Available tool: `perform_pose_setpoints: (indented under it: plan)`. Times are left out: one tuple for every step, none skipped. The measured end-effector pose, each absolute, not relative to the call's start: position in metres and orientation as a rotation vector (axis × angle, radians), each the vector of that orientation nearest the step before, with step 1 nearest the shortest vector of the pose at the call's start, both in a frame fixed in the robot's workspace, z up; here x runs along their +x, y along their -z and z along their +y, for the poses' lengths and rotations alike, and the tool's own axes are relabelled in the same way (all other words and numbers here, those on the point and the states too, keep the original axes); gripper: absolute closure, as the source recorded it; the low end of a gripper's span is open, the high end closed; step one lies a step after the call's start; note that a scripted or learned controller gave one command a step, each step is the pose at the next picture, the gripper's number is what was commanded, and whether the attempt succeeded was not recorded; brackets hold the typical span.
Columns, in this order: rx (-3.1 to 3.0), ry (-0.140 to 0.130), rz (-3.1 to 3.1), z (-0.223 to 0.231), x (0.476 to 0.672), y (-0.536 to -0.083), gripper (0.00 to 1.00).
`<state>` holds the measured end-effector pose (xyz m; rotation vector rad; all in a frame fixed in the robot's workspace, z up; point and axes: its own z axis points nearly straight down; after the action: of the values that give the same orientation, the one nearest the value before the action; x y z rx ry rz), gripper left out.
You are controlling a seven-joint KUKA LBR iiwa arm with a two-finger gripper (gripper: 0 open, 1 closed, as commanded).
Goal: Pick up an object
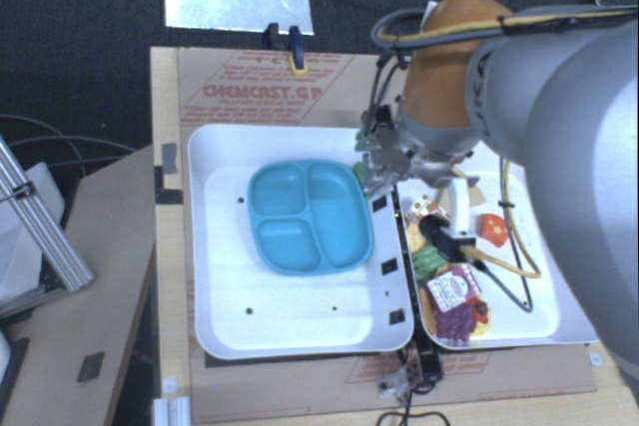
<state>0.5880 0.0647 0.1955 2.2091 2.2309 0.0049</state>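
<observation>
My gripper [379, 167] hangs low over the inner back corner of the left bin [225, 244], next to the wall shared by the two bins. It is just past the right back corner of a blue divided plate [308, 216] lying in that bin. A small green bit shows at the plate's edge beside the gripper; what it is cannot be told. The right bin [559, 314] holds a red tomato-like piece [492, 229], a green piece [428, 261], a maroon packet [452, 288] and purple grapes [455, 322]. The arm hides the back of the right bin.
The grey arm with its orange band [449, 65] covers the upper right of the view. A cardboard sheet [260, 90] lies under the bins, with two clamps [285, 40] at its back edge. A metal frame [40, 224] stands at the left.
</observation>
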Motion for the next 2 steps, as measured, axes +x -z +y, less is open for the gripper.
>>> perform_pose_setpoints:
  plan:
    - [2.21, -0.005, 2.235, 0.135, 0.558, -0.215, 1.0]
    - [2.215, -0.002, 2.229, 0.129, 0.492, -0.273, 1.0]
